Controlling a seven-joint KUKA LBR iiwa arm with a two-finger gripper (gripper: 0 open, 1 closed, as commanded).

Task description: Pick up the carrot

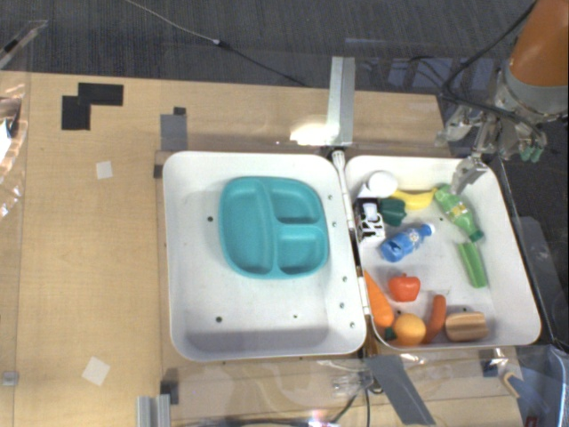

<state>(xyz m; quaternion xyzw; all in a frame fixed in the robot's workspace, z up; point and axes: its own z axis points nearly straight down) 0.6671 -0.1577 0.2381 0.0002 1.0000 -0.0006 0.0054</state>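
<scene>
Nearest you, along the near edge of the right bin (520, 278), sat an orange fruit (410, 329), a sausage (436, 314) and a small bread roll (466, 326), and just to their left lay the carrot (379, 300), stretched along the bin's left wall with one end touching the orange fruit. You would have found it untouched: nothing gripped it, and it rested flat on the bin floor beside a red tomato (404, 286). The gripper (468, 173) hung at the far right corner of that bin, well apart from the carrot, close above a green bottle (457, 210) and near a banana (414, 199). Whether its fingers were spread or pressed together you could not tell from this angle, though no object showed between them. By my reading, none of the pick was done; the approach, the grasp and the lift all remained. In the left bin (191, 265) a teal divided plate (272, 225) played no part.
</scene>
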